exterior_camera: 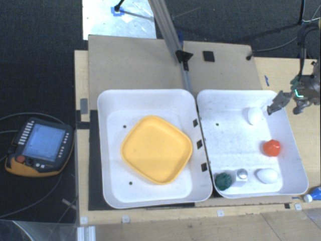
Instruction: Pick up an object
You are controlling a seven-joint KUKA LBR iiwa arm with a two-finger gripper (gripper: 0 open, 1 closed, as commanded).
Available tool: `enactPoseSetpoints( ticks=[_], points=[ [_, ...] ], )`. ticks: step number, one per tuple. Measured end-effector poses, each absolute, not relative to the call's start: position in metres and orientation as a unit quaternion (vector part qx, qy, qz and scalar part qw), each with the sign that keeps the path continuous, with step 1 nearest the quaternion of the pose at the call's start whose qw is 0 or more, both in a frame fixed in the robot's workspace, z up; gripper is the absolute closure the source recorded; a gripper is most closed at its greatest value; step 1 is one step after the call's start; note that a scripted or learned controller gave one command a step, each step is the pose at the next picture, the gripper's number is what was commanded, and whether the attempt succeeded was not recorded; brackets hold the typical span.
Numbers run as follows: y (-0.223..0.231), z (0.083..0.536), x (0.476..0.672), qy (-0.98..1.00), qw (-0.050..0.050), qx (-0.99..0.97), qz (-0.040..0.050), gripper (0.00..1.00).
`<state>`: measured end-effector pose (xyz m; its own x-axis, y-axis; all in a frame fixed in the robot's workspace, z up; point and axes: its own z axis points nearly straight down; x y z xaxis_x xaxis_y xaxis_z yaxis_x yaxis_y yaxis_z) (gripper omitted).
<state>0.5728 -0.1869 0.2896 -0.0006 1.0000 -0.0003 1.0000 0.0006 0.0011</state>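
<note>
Gripper (pixel 287 104) sits over right bin's (pixel 296 149) far right rim, fingers spread apart, nothing between them. One dark finger (pixel 276 104) points toward a white oval object (pixel 254 116) just beside it; contact can't be told.

Right bin: white oval object near far right corner, red ball (pixel 271 147) at right wall, white egg-shaped object (pixel 267 175) at near right corner, small silver object (pixel 242 174) beside it, dark green object (pixel 223 180) at near left corner.

Left bin (pixel 108 134): yellow square plate (pixel 156 149) lying flat in the middle.

Teach pendant (pixel 39 145) on floor left of desk (pixel 80 84).
</note>
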Motion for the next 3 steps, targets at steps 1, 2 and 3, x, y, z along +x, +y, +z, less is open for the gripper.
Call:
enactPoseSetpoints(
  ticks=[1, 2, 3],
  points=[
    [-0.187, 0.290, 0.573, 0.707, 0.000, 0.707, 0.0003, 0.00],
    [-0.184, 0.247, 0.578, 0.707, -0.001, 0.707, -0.0006, 0.00],
    [-0.189, 0.201, 0.571, 0.707, -0.001, 0.707, -0.0005, 0.00]
  ],
)
